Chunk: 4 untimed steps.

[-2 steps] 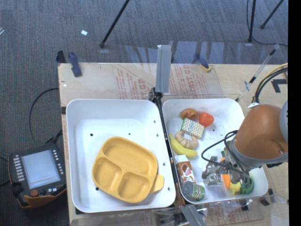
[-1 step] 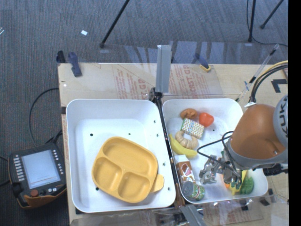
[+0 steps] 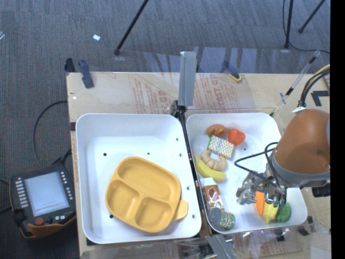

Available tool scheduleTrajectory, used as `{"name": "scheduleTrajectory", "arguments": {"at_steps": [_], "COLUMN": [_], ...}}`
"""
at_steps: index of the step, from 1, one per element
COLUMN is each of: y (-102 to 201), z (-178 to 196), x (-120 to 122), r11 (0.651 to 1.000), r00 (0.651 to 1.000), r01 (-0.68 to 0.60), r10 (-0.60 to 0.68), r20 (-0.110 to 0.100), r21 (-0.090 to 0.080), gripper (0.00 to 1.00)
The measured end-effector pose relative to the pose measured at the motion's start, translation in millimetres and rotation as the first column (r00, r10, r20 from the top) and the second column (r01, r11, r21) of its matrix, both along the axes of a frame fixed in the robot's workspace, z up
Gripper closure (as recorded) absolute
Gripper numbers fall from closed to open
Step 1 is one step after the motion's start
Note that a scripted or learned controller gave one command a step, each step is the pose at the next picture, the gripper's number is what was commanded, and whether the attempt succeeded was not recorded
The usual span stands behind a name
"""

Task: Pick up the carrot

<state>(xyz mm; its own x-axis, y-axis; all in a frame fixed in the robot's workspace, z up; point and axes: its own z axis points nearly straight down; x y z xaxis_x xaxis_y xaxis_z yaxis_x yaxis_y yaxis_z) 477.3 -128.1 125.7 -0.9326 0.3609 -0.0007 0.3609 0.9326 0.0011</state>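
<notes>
Dark carpet surrounds the bench, where two white bins sit side by side. My arm reaches in from the right, its orange band (image 3: 304,142) hanging over the right bin (image 3: 253,118), wrist bent downward toward the near right corner. My gripper (image 3: 257,190) sits low there, just beside the carrot (image 3: 260,203), which lies against a green and yellow piece (image 3: 277,212). My fingers look tangled in shadow and cable, so I cannot tell how they stand.
</notes>
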Motion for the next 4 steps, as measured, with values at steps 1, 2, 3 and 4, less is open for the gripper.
{"name": "scheduleTrajectory", "arguments": {"at_steps": [1,2,3,4], "y": [30,31,74,0], "z": [23,32,61,49], "x": [-1,0,-1,-2], "r11": [0.994,0.994,0.875,0.994], "r00": [0.994,0.994,0.875,0.994], "r01": [0.108,0.105,0.485,0.105], "r10": [-0.108,-0.105,-0.485,-0.105], "r20": [-0.002,-0.002,-0.003,-0.003], "r21": [0.000,0.001,-0.001,0.000], "gripper": [1.00,1.00,1.00,1.00]}}
